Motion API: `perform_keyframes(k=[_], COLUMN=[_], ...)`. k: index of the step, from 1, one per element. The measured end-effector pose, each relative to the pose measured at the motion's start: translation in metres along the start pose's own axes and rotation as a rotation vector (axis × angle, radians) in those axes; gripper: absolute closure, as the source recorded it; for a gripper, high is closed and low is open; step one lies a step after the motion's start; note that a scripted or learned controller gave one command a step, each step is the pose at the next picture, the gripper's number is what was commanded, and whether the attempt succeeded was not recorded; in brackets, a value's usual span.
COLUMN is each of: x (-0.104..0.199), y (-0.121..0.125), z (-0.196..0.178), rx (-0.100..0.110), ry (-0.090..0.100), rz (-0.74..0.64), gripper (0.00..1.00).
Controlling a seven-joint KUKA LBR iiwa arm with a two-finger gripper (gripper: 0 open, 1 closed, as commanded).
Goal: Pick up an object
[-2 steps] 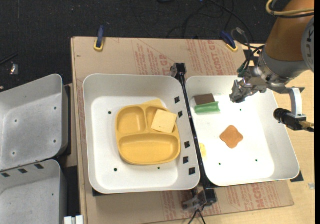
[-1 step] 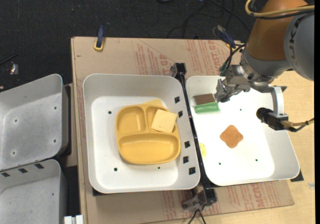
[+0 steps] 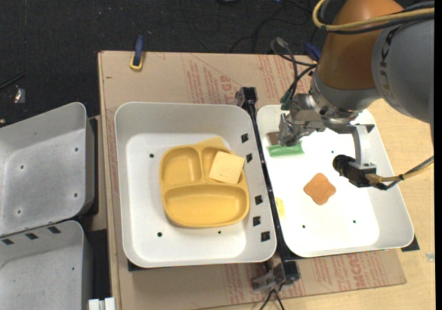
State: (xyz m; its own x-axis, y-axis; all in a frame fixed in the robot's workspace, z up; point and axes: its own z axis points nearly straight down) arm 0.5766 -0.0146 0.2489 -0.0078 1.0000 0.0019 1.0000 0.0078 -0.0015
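In the right bin (image 3: 359,233), a flat green block (image 3: 286,150) lies near the far left corner. My gripper (image 3: 289,137) hangs right over the block's far edge, reaching down from the orange wrist band (image 3: 359,39). Whether it touches the block is hidden by the gripper body. An orange-brown flat piece (image 3: 320,189) lies in the middle of the same bin, apart from the gripper. A small yellow bit (image 3: 279,204) sits by that bin's left wall.
The left bin (image 3: 131,163) holds a yellow divided tray (image 3: 200,208) with a pale yellow block (image 3: 226,167) resting on its right compartment. A black cable fitting (image 3: 349,168) hangs from the arm over the right bin. White lid panels (image 3: 41,157) lie at the far left.
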Motion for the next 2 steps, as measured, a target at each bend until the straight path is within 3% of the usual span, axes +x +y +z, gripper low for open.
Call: perform_keyframes(k=[2], x=[0.097], y=[-0.029], z=[0.005], rx=[0.000], ry=[0.000], rz=[-0.001], gripper=[1.00])
